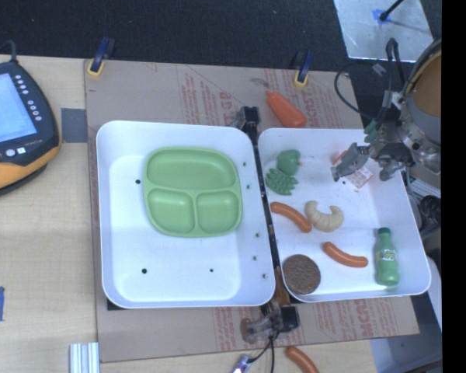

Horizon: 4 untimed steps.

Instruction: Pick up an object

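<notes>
My gripper hangs over the far right part of the right bin, its two dark fingers spread open. A small red and white object lies on the bin floor just below and between the fingertips; nothing is held. Elsewhere in this bin lie a green leafy toy, an orange sausage, a cream croissant-shaped piece, a second orange sausage, a green bottle and a brown round disc.
The left bin holds a green divided plate. An orange carrot lies on the board behind the bins, and another sausage in front. A teach pendant rests at the far left.
</notes>
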### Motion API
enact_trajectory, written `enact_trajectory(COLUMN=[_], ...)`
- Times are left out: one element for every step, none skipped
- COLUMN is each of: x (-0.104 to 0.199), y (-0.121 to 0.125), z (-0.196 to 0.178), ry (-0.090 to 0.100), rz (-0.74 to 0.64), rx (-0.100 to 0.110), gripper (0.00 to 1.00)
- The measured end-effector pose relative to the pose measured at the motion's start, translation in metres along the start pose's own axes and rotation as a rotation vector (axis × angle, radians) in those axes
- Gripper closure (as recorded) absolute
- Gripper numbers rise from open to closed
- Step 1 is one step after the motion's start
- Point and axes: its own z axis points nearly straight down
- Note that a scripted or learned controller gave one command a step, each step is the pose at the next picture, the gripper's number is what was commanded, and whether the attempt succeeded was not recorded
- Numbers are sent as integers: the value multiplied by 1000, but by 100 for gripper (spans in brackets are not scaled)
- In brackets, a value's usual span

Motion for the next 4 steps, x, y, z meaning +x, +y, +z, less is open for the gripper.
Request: enact_trajectory(x=[-31,-33,-32,-34], y=[7,9,7,7], z=[188,174,177,167], ry=[-1,-4,-3,-7], rz=[0,-3,-3,-6], rx=[1,-5,1,0], gripper=[0,100,0,100])
